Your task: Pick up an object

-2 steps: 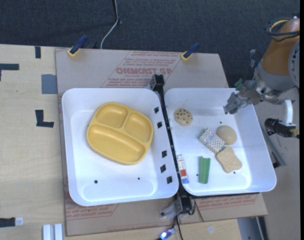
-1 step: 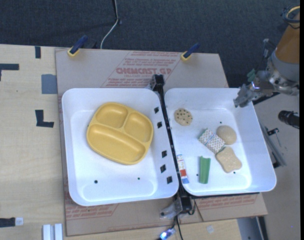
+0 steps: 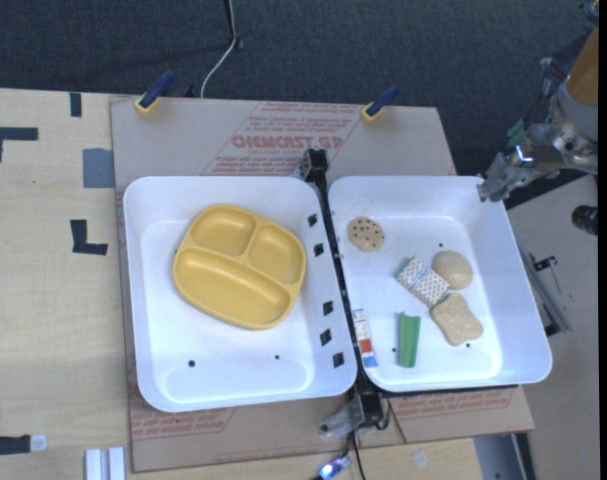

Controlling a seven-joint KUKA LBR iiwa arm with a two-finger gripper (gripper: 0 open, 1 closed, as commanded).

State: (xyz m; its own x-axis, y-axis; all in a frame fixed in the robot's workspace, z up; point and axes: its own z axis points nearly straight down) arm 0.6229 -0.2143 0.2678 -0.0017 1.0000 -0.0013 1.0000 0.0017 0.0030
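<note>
Two white bins sat side by side. The left bin held a yellow divided plate. The right bin held a cookie, a patterned packet, a tan roll, a biscuit, a green stick and a small tube. The gripper hovered at this bin's upper right corner, holding nothing visible; its opening could not be told.

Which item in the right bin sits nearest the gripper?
The tan oval bun-like piece, at the cluster's upper right, is closest to the gripper. The cookie, patterned packet, bread-shaped piece and green stick lie farther off.
</note>
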